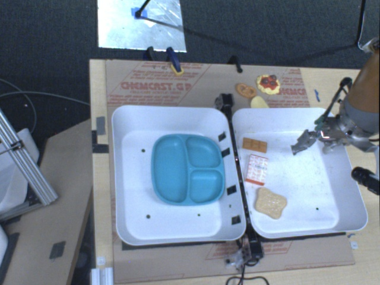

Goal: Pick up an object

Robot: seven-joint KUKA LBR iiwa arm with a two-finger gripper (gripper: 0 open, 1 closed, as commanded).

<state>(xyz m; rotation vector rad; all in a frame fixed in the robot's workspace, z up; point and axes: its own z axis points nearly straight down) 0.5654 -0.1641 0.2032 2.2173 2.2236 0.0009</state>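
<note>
The right bin [332, 218] holds three small items. A brown cracker-like square [254, 144] lies near its left wall. Just below it is a white and red packet [257, 169], and a tan bread-shaped piece [271, 203] lies toward the front. My gripper [314, 143] hovers over the right half of this bin, well to the right of the three items. Its two grey fingers are spread, so it is open with nothing between them. The grey arm with the orange band comes in from the right edge.
The left bin [127, 159] holds a blue divided plate [189, 168]. On the cardboard behind the right bin lie a cookie [245, 89], a round red-topped toy [268, 84] and a yellow piece [259, 103]. A black divider [233, 153] runs between the bins.
</note>
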